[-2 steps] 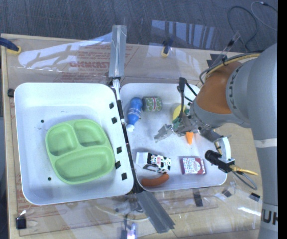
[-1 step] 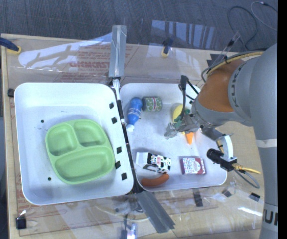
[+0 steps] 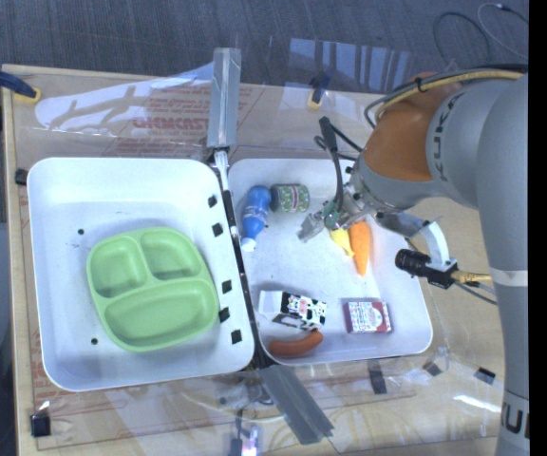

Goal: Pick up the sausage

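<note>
progress: pretty much nothing done yet, pick still left | gripper: grip state can't be told, nothing seen held | sausage: lying well below gripper by the bin's near wall, untouched

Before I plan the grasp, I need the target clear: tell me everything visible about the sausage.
The reddish-brown, smooth, slightly curved sausage lies flat and crosswise by the near wall of the right shallow white bin. Above it, touching or nearly so, sits a small black-and-white cow-patterned carton. Nothing grips it.
</note>
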Robot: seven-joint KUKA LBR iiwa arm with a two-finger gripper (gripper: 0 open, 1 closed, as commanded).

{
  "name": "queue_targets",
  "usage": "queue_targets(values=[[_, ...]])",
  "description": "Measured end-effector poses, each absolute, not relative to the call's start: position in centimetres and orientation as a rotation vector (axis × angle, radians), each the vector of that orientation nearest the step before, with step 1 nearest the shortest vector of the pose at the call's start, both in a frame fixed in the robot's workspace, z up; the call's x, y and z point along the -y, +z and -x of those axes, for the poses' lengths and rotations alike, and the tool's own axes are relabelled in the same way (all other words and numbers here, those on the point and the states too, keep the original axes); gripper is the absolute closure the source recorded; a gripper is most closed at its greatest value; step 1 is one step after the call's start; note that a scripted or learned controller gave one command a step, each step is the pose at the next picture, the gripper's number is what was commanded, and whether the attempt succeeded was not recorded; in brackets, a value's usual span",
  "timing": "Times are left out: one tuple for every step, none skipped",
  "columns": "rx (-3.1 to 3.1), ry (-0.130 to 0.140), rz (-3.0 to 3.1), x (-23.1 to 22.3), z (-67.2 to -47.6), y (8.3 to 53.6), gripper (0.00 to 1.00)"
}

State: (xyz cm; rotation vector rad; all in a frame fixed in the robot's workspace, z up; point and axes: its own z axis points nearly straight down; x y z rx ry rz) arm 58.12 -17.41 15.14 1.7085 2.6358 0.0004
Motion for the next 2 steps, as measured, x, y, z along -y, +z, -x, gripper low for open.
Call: queue_targets(values=[[-2.847,-0.001,-1.318,21.1,-53.3,27.6,1.0],[-3.064,-0.001,-0.692,19.4,-47.8,27.4,1.0]])
